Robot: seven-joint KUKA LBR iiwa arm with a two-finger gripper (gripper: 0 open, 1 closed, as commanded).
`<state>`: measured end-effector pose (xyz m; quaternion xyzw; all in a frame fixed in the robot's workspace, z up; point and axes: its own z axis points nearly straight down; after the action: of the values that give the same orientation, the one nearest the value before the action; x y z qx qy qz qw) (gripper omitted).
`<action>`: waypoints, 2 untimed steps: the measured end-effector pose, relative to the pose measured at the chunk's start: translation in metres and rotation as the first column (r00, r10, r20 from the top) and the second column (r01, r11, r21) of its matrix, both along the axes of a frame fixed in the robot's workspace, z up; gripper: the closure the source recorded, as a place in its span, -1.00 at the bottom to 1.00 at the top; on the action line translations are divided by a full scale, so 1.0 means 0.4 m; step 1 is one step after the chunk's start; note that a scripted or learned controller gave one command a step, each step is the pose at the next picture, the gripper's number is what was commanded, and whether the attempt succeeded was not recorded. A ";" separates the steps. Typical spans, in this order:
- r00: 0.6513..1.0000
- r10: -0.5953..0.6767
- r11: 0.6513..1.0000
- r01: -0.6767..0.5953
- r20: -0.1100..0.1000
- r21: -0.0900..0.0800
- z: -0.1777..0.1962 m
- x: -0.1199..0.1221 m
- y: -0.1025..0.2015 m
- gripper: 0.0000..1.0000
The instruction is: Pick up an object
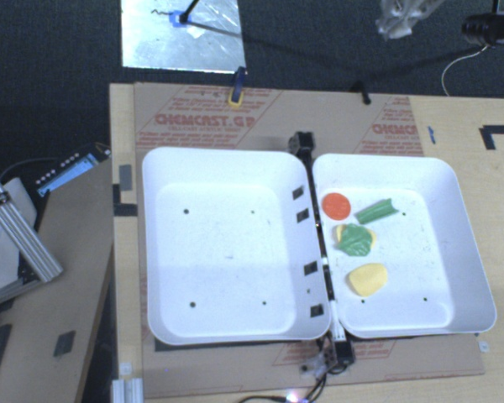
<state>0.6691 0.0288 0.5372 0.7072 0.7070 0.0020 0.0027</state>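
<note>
Four small objects are lying in the right shallow white bin (462, 225), all gathered in its left half close to the wall it shares with its neighbour. A flat red round disc (336, 205) is sitting farthest back, a green elongated pod-shaped piece (375, 211) is slanting just to its right, a green leafy lump with a bit of yellow at its edge (354, 239) is lying just nearer, and a pale yellow rounded lump (367, 279) is resting nearest of all, a little apart from the rest. The left shallow white bin (218, 242) is lying alongside. Both bins are sitting on a cardboard-covered table (319, 112).

The claw (401, 11) is hanging far back at the upper right, blurred, well apart from the bins and over the dark floor; I cannot tell how it is set, and nothing is showing in it.

Judging from this, the approach step is only beginning. The next move is calling for travel over the right bin and a descent onto one object; the yellow lump is looking the easiest, standing clear of its neighbours. The dividing wall is crowding the red disc, while the bin's right half is offering open room.
</note>
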 end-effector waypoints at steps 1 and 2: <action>1.000 0.010 1.000 -0.010 -0.018 0.002 -0.327 -0.042 0.154 1.00; 1.000 0.007 1.000 -0.007 0.010 0.004 0.013 -0.088 0.147 1.00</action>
<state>0.6340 0.0877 0.5423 0.7048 0.7093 0.0068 0.0049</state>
